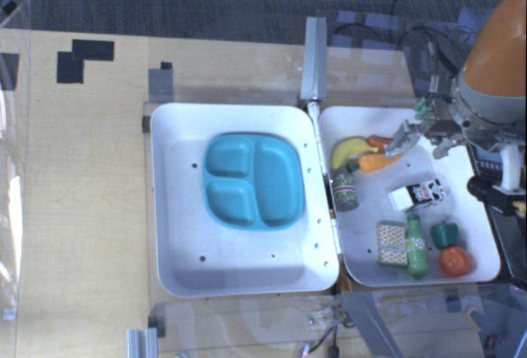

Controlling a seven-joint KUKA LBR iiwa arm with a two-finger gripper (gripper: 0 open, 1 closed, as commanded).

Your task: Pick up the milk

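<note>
The milk (418, 194) is a small white carton with black and red print, lying on its side in the middle of the right bin (362, 262). My gripper (422, 146) hangs over the back of that bin, just behind the milk and apart from it. Its two fingers stand spread, one finger (403, 137) over the carrot's end, and nothing is between them. The grey arm with its orange band (498, 44) comes in from the upper right.
Around the milk lie a banana (349, 152), a carrot (375, 160), a dark can (344, 192), a patterned box (392, 243), a green bottle (416, 243), a green pepper (445, 234) and a tomato (454, 262). The left bin (177, 183) holds a blue divided tray (252, 180).
</note>
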